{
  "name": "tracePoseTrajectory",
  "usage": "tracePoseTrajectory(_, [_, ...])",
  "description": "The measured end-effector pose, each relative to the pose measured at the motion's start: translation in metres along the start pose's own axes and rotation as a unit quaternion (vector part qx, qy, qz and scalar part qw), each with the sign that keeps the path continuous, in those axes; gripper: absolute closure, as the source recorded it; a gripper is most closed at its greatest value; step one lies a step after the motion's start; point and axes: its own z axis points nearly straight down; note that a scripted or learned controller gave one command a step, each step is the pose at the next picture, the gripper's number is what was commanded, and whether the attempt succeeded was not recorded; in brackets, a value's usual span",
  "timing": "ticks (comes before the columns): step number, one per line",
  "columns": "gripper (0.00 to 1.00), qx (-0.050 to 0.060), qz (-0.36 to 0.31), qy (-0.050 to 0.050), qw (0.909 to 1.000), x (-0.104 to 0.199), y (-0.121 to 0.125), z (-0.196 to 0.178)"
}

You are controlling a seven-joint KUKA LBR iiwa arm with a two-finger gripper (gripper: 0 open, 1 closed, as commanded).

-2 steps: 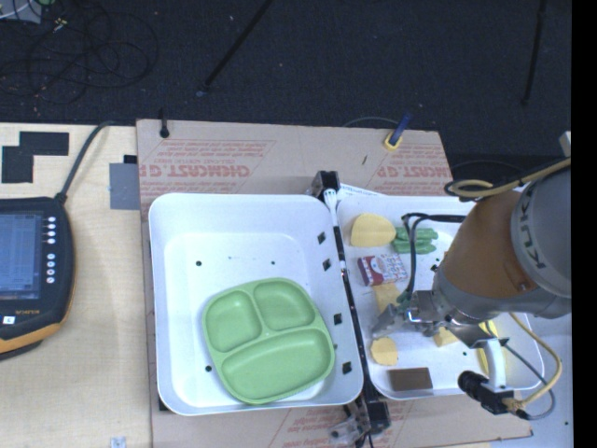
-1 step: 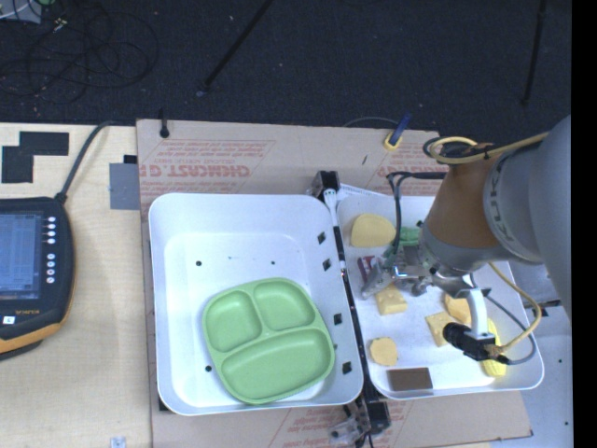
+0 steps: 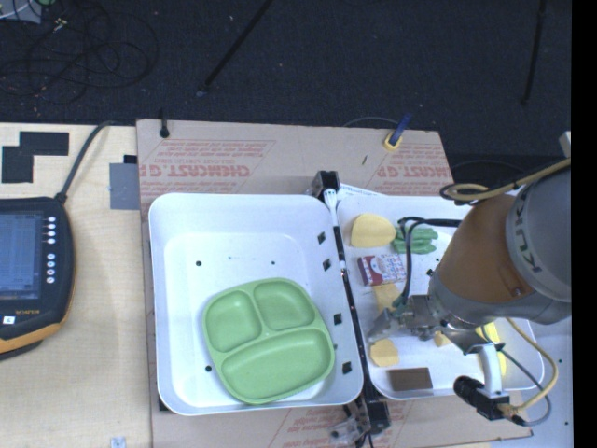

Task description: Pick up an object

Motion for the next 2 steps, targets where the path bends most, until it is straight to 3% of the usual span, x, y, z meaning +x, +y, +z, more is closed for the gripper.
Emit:
tracePoseTrajectory(1, [0.00,-0.002,-0.003,-0.001,1.0000,0.007,0.061,0.000])
tracePoseTrajectory(2, [1.00,0.000,-0.001,0.001,1.0000,0.007,0.059,-0.010])
